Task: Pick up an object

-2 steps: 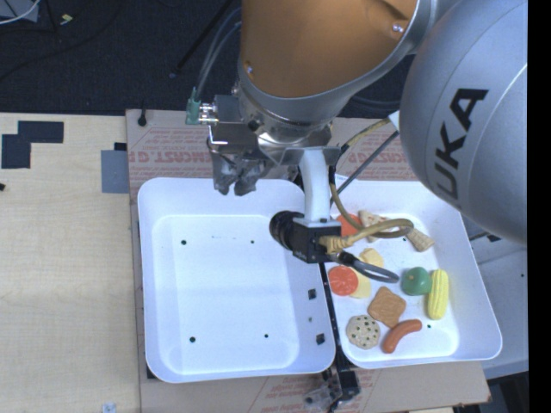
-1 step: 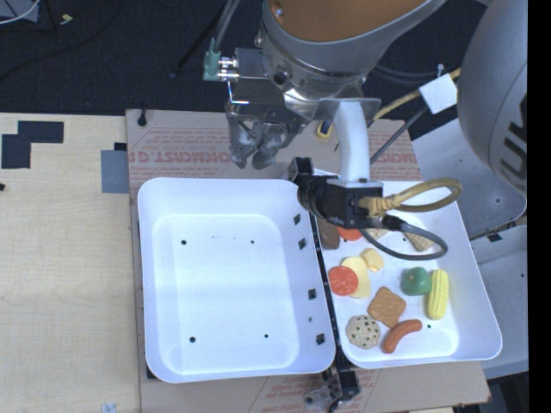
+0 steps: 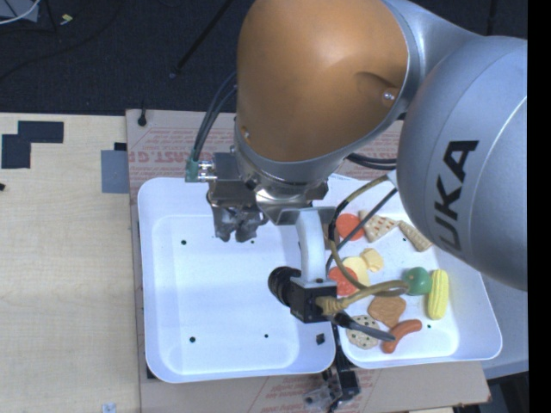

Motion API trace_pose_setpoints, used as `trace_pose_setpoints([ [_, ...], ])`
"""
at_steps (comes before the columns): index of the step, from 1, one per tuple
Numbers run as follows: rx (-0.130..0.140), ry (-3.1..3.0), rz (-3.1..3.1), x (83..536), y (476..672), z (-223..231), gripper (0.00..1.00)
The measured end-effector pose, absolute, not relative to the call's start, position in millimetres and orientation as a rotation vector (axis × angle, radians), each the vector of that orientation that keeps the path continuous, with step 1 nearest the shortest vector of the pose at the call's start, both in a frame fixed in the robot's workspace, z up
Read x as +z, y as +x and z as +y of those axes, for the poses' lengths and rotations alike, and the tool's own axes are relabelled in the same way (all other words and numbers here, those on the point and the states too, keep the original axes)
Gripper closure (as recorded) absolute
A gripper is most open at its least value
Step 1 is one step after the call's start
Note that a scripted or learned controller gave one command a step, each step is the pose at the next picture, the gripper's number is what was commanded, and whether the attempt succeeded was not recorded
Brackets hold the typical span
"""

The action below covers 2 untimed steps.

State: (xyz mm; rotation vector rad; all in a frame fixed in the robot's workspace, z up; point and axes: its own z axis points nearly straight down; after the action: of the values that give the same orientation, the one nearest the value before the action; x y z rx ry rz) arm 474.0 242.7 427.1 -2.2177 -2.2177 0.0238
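Nearest me, the yellow plastic corn cob (image 3: 438, 292) lies front-to-back among toy foods in the right-hand shallow white bin (image 3: 482, 342), and farther back the gripper (image 3: 237, 224) hangs over the left-hand white bin (image 3: 198, 299), so the cob sits rightward of it; how open it is, I can't tell.

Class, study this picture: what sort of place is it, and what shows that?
Probably a robotics lab: a grey KUKA arm above a bench with a white left bin and a right bin holding toy food.
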Motion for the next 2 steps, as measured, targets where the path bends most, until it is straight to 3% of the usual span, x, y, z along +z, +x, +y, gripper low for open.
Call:
trace_pose_setpoints([
  [1, 0.01, -2.221, -2.219, 402, 475.1, 229, 1.0],
  [2, -0.015, -2.222, -2.224, 520, 476.2, 244, 1.0],
])
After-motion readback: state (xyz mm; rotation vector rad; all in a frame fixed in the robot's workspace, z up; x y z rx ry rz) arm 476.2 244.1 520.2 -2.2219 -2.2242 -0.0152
